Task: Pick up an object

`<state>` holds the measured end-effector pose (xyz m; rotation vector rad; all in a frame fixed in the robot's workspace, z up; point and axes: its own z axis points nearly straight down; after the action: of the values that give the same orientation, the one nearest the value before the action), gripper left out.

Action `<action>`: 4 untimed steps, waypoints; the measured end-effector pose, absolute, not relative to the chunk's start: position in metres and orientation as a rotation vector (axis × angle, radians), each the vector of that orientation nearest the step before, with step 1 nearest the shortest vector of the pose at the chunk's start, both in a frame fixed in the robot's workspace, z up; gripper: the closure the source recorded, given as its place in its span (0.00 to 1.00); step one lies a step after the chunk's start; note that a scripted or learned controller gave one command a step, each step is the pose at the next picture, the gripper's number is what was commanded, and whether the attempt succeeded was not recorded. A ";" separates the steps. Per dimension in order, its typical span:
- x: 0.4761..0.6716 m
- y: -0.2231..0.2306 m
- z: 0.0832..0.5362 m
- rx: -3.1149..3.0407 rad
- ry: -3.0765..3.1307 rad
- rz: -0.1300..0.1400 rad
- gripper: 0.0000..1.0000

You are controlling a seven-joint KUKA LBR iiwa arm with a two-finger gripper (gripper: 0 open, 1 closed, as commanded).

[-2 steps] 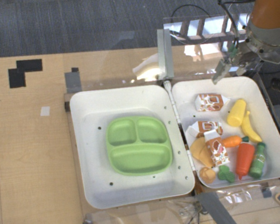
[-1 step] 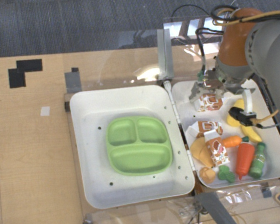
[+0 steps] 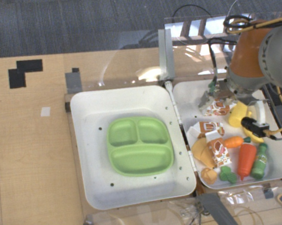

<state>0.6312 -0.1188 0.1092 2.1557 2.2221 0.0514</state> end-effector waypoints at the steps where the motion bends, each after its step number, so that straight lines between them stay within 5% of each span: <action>1: 0.645 -0.143 0.108 2.120 2.263 0.043 0.00; 2: 0.649 -0.155 0.108 1.967 2.398 0.035 0.00; 3: 0.653 -0.154 0.122 1.955 2.393 0.043 1.00; 4: 0.653 -0.154 0.122 1.955 2.393 0.042 0.00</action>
<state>0.6531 -0.1540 0.1222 1.9555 2.3930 0.0425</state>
